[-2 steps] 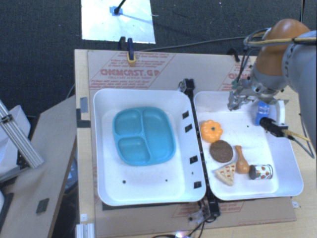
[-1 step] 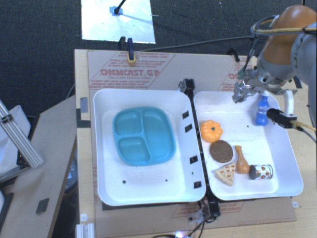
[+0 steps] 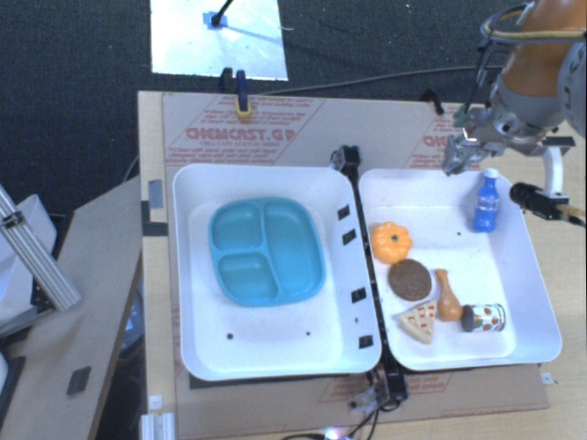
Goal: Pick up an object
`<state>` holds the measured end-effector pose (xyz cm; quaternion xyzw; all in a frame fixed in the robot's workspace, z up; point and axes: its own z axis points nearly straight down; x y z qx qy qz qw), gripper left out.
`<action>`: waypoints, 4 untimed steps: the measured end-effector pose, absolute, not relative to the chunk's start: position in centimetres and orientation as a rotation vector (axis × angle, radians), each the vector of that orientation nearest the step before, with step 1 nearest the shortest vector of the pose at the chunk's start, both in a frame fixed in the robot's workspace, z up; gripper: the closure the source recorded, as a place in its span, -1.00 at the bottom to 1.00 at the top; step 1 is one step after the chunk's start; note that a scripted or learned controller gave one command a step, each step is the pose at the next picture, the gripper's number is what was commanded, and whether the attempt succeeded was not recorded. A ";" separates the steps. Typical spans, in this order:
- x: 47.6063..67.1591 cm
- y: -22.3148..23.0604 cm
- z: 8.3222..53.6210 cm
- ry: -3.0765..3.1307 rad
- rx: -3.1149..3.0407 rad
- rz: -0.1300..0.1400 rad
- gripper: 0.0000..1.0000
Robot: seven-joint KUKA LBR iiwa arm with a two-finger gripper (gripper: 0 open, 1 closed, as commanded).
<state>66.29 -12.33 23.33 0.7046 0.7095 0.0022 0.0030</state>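
My gripper (image 3: pixel 456 159) hangs over the back edge of the right bin (image 3: pixel 514 337), left of a blue bottle (image 3: pixel 485 200) that stands upright near the bin's back right. No object shows between its fingers. Further forward in the same bin lie an orange pumpkin (image 3: pixel 392 241), a brown round patty (image 3: pixel 410 280), a chicken drumstick (image 3: pixel 447 296), a pizza slice (image 3: pixel 417 322) and a small can (image 3: pixel 484 317) on its side.
The left bin (image 3: pixel 197 337) holds a blue divided plate (image 3: pixel 266 250). A black divider with clips (image 3: pixel 359 246) runs between the bins. A white sheet (image 3: pixel 215 26) lies on the dark floor behind the bench. A metal rail (image 3: pixel 37 255) stands at the far left.
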 end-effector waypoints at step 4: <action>63.6 9.6 21.5 2.234 2.211 0.003 1.00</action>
